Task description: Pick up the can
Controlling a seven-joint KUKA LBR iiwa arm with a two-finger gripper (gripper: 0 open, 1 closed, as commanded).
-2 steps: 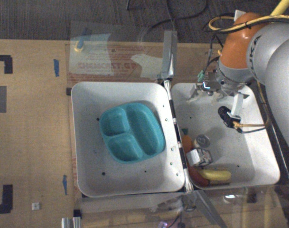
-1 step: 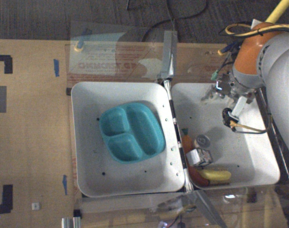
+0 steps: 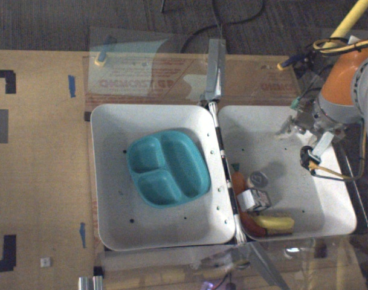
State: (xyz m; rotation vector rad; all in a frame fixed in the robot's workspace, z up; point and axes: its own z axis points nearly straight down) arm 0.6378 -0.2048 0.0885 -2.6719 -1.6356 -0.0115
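Note:
A small silver can [image 3: 258, 179] with a round grey top stands in the right bin [image 3: 329, 207], near its left wall. My gripper [image 3: 297, 124] hangs over the far right part of that bin, well up and to the right of the can and clear of it. Nothing shows between the gripper and the can except bare bin floor. The arm's orange band [image 3: 347, 80] is at the right edge of the view.
Beside the can lie a silvery-black boxy item [image 3: 255, 199], a yellow banana [image 3: 275, 223], and an orange carrot-like piece [image 3: 238, 182] against the divider. A teal divided plate [image 3: 167, 167] sits in the left bin [image 3: 111, 216].

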